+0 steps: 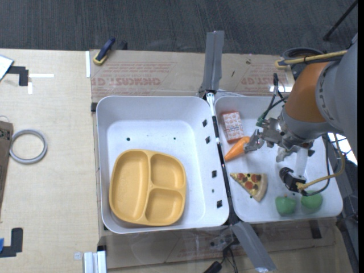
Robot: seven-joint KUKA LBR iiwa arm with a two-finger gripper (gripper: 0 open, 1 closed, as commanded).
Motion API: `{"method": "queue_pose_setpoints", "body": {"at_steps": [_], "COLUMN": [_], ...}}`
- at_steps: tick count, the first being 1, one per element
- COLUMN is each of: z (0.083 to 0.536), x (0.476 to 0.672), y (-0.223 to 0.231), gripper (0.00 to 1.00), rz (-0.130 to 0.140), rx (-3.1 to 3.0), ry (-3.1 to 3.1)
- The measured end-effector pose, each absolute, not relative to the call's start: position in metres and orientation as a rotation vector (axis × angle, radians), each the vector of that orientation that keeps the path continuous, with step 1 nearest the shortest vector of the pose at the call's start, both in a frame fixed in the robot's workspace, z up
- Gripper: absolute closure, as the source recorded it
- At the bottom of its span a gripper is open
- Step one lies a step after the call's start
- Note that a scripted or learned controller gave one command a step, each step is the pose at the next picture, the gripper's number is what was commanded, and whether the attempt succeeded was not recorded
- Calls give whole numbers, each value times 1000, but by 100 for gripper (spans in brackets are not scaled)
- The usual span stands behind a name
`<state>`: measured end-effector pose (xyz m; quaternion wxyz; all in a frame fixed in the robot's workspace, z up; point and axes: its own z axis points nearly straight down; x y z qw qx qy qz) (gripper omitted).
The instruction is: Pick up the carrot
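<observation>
Camera view from my seat: two white bins side by side on the worktop (pixel 51 95). The left bin (pixel 148 115) has a yellow divided plate (pixel 149 186) sitting toward its 7 o'clock corner. The right bin (pixel 250 104) is where the action is.

The carrot (pixel 235 149) lies at about 9 o'clock in the right bin, close to the left wall, tilted with its fat end up toward 2 o'clock. The gripper (pixel 254 143) is right at that fat end, touching it or as good as. I honestly can't make out whether the fingers are spread or closed, or whether the carrot is actually between them, so I'm not calling it a grasp. The carrot looks like it's resting on the bin floor.

Other stuff in that bin: a small reddish snack packet (pixel 231 124) just at 12 o'clock from the carrot, a toy pizza slice (pixel 251 183) at 5 o'clock from it, and two green lumps (pixel 298 203) down at the bin's 5 o'clock corner, partly under the arm's cables.

Over on the bare worktop at 9 o'clock there's a roll of grey tape (pixel 26 146), and a blue and yellow tool (pixel 104 50) sits at 11 o'clock above the left bin.
</observation>
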<state>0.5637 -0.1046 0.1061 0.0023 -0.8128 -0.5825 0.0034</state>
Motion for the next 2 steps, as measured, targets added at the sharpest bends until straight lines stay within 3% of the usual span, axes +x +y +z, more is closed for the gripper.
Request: {"method": "queue_pose_setpoints", "body": {"at_steps": [1, 2], "z": [89, 155], "x": [543, 601], "y": [-97, -133], "gripper": [0, 0], "rz": [11, 11], "rx": [-2653, -2880], "ry": [-1672, -1249]}}
